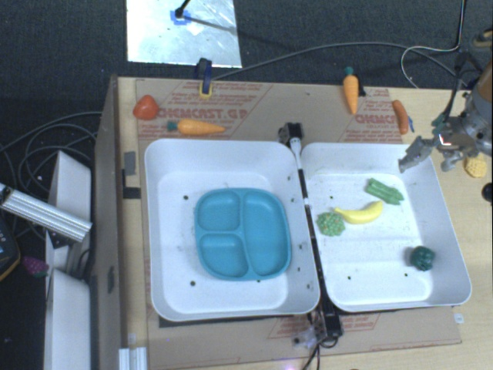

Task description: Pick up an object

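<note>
- My bench (231,106) spreads out to the left of and below my claw, its brown board printed with red lettering.
- The left bin (166,206) sits well to the left of my claw, on the far side of the divider, and holds a blue sectioned plate (243,233) in its middle.
- The right bin (447,245) lies just below and to the left of my claw; my claw hangs over its upper right corner.
- My arm (481,99) comes in from the right edge, and my claw (431,151) shows as a grey piece jutting down-left with a small red light beside it; I cannot tell whether it is apart or together, and nothing shows in it.
- A yellow banana (360,213) lies below and left of my claw, near the middle of the right bin.
- A green pea pod (384,191) rests just below-left of my claw, the nearest of the bin's things, touching the banana's upper end.
- A pale green broccoli piece (331,223) sits at the banana's left end, farther left of me.
- A dark green lump (421,258) lies well below my claw, near the bin's right wall.
- Two toy carrots (351,91) lie on the board above and left of my claw.
</note>
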You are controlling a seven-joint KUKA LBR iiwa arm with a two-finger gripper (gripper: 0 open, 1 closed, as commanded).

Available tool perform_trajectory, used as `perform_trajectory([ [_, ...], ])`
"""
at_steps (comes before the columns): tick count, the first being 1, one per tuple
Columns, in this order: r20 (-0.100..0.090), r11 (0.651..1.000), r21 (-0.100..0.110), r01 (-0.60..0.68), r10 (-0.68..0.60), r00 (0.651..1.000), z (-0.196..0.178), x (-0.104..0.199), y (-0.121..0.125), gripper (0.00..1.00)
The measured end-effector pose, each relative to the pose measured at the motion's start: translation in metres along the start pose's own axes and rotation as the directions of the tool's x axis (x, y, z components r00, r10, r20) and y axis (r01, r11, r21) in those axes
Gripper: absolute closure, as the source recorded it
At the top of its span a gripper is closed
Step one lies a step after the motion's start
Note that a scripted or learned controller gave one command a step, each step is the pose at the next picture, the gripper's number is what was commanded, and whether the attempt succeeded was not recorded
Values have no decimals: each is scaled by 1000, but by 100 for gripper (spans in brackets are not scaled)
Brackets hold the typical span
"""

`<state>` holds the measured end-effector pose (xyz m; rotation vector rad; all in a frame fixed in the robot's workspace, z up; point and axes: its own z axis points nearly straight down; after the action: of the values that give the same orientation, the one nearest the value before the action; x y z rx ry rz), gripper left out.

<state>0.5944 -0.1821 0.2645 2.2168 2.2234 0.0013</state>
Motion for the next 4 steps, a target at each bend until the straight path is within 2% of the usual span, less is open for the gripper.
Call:
perform_trajectory([
  [1,-2,1000,6,2,-2,1000,153,2,48,0],
  [2,0,1000,0,-1,1,1000,180,-14,58,0],
  [3,2,1000,-5,3,-2,1000,168,-14,60,100],
  [4,2,1000,-6,1,-1,1000,60,-25,64,100],
])
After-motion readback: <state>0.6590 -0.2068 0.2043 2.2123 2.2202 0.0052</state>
